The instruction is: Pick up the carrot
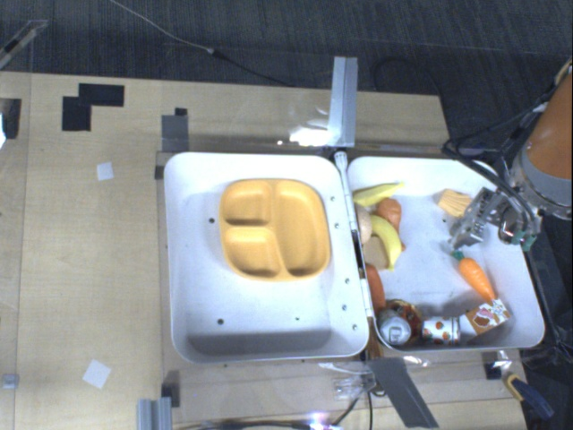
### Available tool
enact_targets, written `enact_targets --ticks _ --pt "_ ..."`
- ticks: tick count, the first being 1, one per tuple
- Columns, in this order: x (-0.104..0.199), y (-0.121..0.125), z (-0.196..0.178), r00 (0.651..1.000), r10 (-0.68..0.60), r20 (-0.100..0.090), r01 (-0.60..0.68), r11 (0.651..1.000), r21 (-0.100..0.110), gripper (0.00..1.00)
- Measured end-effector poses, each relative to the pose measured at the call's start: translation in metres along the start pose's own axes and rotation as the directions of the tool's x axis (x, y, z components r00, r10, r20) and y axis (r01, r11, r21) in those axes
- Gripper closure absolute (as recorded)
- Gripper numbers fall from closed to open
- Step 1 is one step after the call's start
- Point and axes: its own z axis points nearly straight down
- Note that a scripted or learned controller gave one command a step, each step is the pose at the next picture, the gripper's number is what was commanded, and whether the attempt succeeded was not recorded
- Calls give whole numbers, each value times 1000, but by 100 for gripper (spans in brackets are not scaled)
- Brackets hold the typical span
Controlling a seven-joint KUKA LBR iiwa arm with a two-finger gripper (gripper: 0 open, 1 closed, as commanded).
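Note:
The carrot is orange with a small green top and lies slanted in the right part of the right bin. My gripper hangs just above and to the left of the carrot's green end, reaching in from the right. Its metal fingers point down and to the left, with nothing seen between them.
The left bin holds a yellow divided tray. The right bin also holds two bananas, a brownish-orange fruit, a pale yellow block, a can and a small carton along the front wall.

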Motion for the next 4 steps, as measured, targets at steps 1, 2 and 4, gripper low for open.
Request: enact_targets --ticks 1,2,4 --pt "25 -19 157 952 -306 -3 306 952 -1 100" --pt "-12 -91 166 941 -338 6 338 941 5 100" --pt "18 -21 -48 998 -54 9 54 999 -1 100"
